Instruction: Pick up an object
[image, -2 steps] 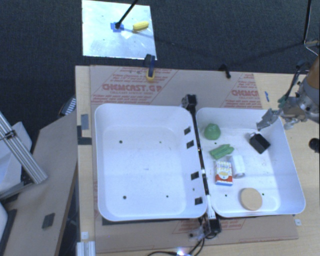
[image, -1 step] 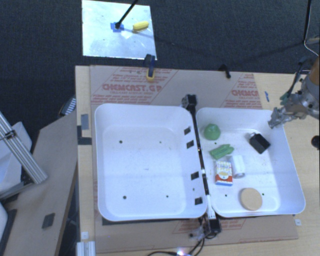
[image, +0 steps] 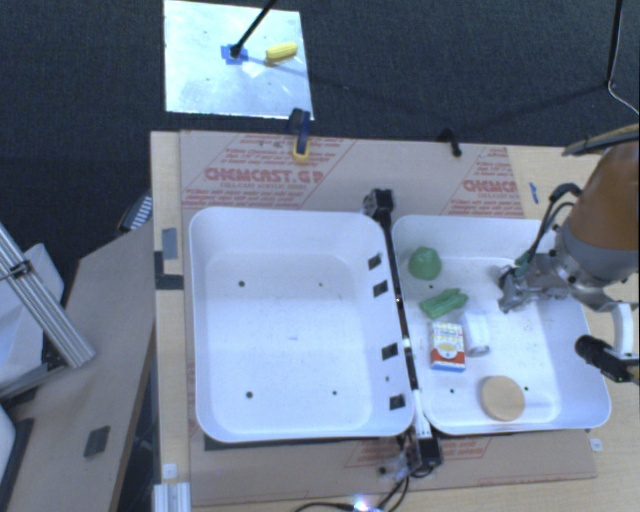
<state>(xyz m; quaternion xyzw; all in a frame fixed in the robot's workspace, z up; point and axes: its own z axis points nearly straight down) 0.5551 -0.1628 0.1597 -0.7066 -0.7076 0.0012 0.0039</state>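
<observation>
Camera view: green ball (image: 425, 263) left of fingers (image: 512, 293)

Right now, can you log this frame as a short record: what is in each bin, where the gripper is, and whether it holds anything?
left bin: nothing seen inside
right bin: holds all the objects listed here
green ball: near the bin's far left corner
green block: just in front of the ball
small carton: red, white and orange, in front of the green block
clear piece: right beside the carton, hard to make out
tan disc: near the bin's front edge
gripper: over the right bin, right of the green block, nothing seen held
</observation>
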